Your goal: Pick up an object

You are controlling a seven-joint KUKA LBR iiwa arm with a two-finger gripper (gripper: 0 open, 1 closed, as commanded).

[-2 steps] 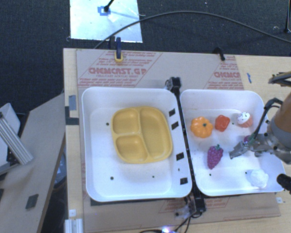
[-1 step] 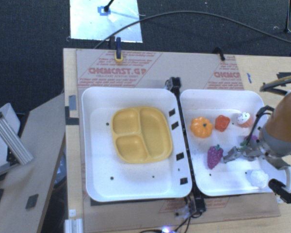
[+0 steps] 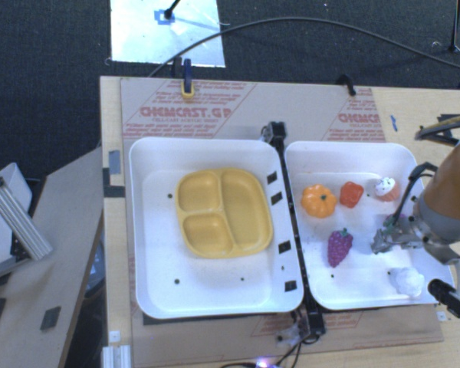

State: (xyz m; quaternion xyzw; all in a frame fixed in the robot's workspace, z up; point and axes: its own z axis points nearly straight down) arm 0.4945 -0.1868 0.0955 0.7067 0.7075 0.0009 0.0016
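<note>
Left bin [image 3: 149, 228]: yellow divided tray [image 3: 222, 211], three compartments, smooth moulded plastic, rounded corners.

Right bin [image 3: 368, 153]: orange pumpkin [image 3: 319, 201], ribbed, glossy, at 10 o'clock; purple grape bunch [image 3: 338, 246], bumpy, tapering, near centre; red pepper-like piece [image 3: 351, 194] at 12; small white-and-orange piece [image 3: 386, 188] at 1; crumpled white lump [image 3: 407, 280] at 5.

Gripper [image 3: 383, 240] low at 3 o'clock, just right of grapes, nothing visibly between fingers; open or closed, cannot tell.

Judgement: grapes nearest target. Centre over bunch, descend straight, close across narrow width; bumpy surface may slip.

Two bins [image 3: 215, 148], one tray [image 3: 222, 211], perhaps five toys [image 3: 319, 201].
</note>
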